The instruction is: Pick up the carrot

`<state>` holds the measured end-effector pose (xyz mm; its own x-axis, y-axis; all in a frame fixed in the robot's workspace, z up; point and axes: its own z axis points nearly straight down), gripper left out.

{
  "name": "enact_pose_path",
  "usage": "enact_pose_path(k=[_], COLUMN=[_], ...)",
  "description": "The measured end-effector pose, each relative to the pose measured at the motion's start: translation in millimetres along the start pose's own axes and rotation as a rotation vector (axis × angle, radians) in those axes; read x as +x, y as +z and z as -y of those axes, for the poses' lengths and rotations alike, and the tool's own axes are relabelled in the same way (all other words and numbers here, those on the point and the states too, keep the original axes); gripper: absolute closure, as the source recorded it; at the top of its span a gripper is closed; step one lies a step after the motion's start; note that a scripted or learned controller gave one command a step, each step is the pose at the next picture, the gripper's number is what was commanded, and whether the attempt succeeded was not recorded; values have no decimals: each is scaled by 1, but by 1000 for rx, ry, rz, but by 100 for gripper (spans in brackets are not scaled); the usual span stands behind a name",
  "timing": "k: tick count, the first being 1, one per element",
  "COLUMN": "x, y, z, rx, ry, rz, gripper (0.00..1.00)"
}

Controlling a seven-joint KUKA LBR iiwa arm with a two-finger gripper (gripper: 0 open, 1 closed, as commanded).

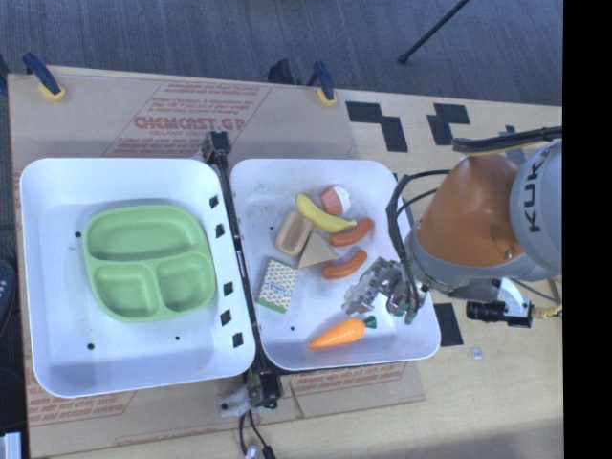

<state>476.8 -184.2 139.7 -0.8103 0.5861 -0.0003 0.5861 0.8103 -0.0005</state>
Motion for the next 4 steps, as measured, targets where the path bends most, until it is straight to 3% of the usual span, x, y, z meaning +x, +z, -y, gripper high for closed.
enact_pose_path(k=[1,2,3,4], x=[0,-8,-8,18], y=[0,48,38,-85], z=[0,11,11,-25], rx=[0,0,0,0], ry=[0,-57,-59,141], rz=[0,-3,-4,0], gripper=[0,0,100,100])
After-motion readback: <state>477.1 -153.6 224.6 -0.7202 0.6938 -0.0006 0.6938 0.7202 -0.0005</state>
